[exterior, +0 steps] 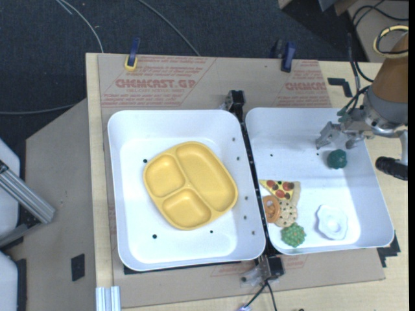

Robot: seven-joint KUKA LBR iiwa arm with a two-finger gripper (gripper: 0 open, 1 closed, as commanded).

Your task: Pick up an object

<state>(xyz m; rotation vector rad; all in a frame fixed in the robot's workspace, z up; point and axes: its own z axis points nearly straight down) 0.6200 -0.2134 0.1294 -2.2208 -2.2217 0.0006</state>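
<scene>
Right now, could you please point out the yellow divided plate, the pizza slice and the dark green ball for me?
yellow divided plate [189, 184]: camera view, on the central ridge where its compartments meet.
pizza slice [281, 188]: camera view, on its topped middle.
dark green ball [336, 159]: camera view, on its rounded top.

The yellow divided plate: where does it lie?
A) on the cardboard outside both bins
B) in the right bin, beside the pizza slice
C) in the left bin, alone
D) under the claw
C: the yellow divided plate rests on the floor of the left bin, while the pizza slice lies in the right bin.
</scene>
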